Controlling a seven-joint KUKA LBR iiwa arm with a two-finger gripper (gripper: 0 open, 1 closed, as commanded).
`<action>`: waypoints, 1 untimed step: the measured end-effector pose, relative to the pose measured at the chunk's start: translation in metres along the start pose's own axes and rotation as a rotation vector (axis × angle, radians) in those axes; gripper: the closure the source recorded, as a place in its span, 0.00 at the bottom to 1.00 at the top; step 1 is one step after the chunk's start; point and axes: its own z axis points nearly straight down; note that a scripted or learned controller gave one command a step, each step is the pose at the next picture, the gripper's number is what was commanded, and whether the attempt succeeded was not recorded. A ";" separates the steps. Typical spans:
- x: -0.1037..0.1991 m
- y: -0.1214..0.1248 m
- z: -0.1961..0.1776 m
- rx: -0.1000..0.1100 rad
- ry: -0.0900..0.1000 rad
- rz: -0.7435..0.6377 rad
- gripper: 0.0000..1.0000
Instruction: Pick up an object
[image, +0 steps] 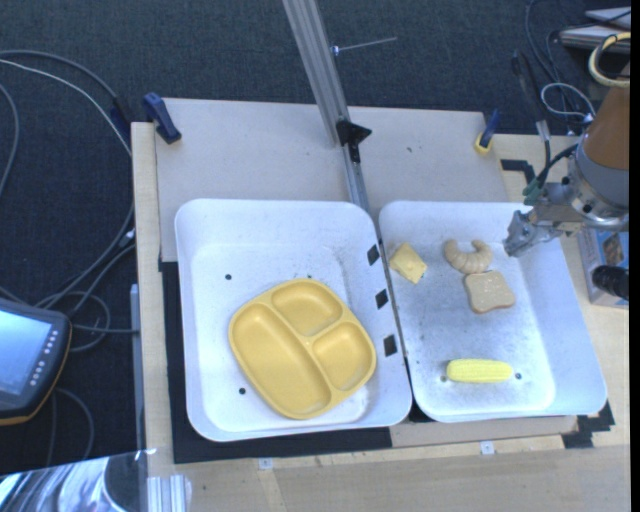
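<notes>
probably best to drop straight onto the croissant (468, 256), nearest in the right bin (570, 330); the gripper (520, 238) hovers beside it, grip state unclear.

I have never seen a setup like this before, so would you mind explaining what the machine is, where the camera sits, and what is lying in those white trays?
This is a single camera fixed above a workbench, looking down at a slant. The machine at the right is a robot arm; its gripper, a two-finger claw, hangs over the upper right corner of the right bin. I see nothing between its fingers, and whether they are open or shut is too small to tell.

Two shallow white bins sit side by side. The left bin holds a yellow divided plate. In the right one lie toy foods: a yellow cheese-like wedge, a tan croissant, a slice of bread just below it, and a corn cob near the front. The arm's job is to pick one up.
</notes>
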 end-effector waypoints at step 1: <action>0.000 0.001 -0.017 0.003 0.001 0.001 1.00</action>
